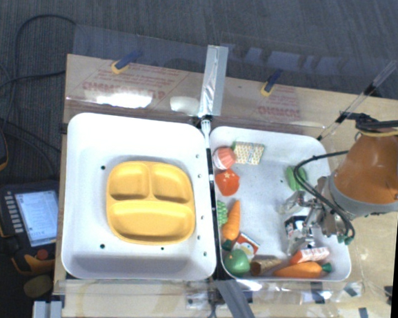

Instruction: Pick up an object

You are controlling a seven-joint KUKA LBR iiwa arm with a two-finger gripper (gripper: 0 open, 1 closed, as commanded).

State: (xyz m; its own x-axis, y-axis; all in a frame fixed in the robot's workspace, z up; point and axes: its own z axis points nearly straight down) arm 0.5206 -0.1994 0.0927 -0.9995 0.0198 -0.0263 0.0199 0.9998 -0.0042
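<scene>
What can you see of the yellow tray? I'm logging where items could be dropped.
The yellow tray is a rounded-corner rectangle, seemingly matte plastic, moulded into three compartments: two smaller at the far side, one wide at the near side. It lies flat, slightly askew, around the middle of the left bin, resting on that bin's floor, apart from its walls.

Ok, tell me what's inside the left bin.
The left bin holds a yellow divided tray with nothing in its compartments. Whatever lies beneath the tray is covered.

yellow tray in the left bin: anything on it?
Empty. The yellow tray lies flat in the left bin, and all three compartments show bare yellow. The toy food sits in the right bin.
</scene>
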